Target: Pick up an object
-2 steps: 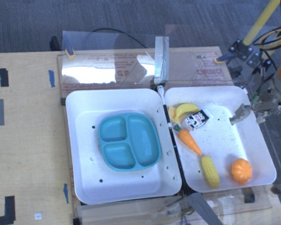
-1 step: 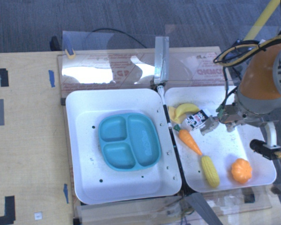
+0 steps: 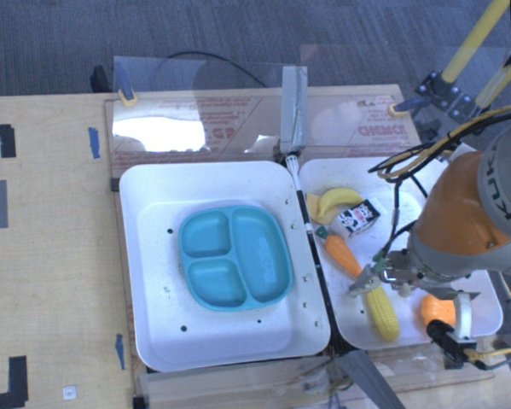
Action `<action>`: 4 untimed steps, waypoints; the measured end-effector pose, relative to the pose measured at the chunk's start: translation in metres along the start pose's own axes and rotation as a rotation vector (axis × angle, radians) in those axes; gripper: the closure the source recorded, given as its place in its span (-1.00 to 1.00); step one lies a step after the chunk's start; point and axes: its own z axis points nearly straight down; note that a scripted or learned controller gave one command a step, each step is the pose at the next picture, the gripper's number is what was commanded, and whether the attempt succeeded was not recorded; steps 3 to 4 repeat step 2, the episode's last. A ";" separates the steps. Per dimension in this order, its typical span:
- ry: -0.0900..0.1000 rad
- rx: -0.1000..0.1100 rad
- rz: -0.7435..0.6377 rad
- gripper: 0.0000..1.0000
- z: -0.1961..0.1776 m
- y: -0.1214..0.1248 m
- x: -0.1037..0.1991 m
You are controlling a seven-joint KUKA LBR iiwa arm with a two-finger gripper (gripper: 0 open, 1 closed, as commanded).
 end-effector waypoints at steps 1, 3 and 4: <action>-0.002 -0.008 0.003 1.00 -0.011 0.002 0.000; 0.001 -0.007 -0.031 1.00 -0.151 0.046 0.057; 0.001 -0.007 -0.031 1.00 -0.151 0.046 0.057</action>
